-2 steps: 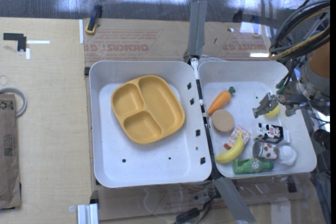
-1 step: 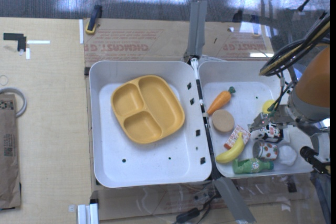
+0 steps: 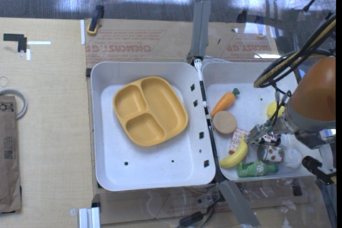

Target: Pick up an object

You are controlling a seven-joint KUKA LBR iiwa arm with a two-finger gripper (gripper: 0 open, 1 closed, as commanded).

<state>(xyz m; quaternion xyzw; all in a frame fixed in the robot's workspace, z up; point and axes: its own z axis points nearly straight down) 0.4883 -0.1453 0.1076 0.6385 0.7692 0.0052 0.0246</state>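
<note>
The right bin holds an orange carrot, a round beige disc, a yellow banana, a green bottle lying on its side, a small red-and-white packet and a white can with red spots. A yellow fruit peeks out beside the arm. My gripper is low in this bin, just right of the packet and just above the spotted can. The orange-banded wrist hides the bin's right side.
The left bin holds a yellow divided plate. Cardboard lies behind the bins, with a yellow-handled tool on it. A brown paper bag sits at the far left. Black cables arc over the right bin.
</note>
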